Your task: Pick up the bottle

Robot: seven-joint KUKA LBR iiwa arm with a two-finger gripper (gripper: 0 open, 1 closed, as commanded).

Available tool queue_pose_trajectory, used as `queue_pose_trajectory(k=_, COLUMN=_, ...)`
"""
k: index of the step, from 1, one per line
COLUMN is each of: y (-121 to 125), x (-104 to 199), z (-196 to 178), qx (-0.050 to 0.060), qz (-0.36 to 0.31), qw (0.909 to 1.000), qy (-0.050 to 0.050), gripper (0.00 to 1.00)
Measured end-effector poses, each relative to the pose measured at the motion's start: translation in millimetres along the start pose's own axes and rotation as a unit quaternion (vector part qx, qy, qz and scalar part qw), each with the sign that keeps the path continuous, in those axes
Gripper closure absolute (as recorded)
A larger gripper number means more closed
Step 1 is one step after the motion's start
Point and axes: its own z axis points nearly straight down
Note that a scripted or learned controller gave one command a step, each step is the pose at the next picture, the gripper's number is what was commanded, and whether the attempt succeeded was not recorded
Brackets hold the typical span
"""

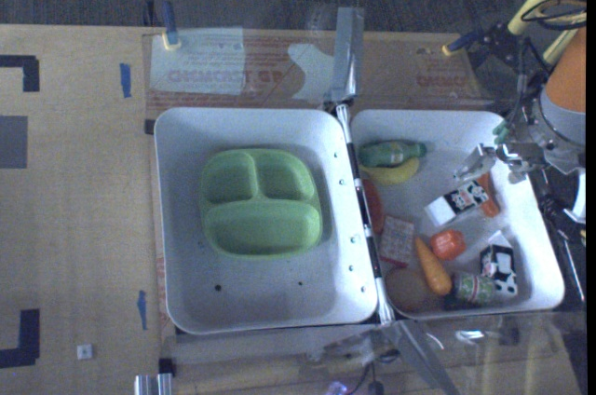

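One small green bottle (pixel 474 289) lies on its side by the right bin's (pixel 545 291) near edge, beside the carrot (pixel 431 265). It looks light, rigid and slick; mid-body suits best. The claw (pixel 481 162) hovers spread wide, holding nothing, near the far-right corner.

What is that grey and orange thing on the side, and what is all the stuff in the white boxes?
That is a robot arm, seen by a camera looking down from above. At its end is a gripper, like a small metal hand. It hangs over the right bin and I can see nothing held in it. That bin holds toy food: a banana, a carrot, a small milk carton and a green bottle near the front edge. The robot is supposed to pick up that bottle. The left bin holds a green divided plate.
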Motion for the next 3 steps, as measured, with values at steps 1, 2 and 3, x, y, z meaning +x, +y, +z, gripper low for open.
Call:
queue_pose_trajectory(k=1, y=54.1, x=30.6, z=101.2, qx=-0.003, qz=0.059, qw=0.9983, qy=-0.001, gripper=0.0)
queue_pose_trajectory(k=2, y=87.1, x=65.5, z=101.4, qx=0.0, qz=0.052, qw=0.9986, qy=-0.002, gripper=0.0)
queue_pose_trajectory(k=3, y=67.3, x=51.6, z=101.2, qx=-0.002, qz=0.119, qw=0.9929, qy=0.0, gripper=0.0)
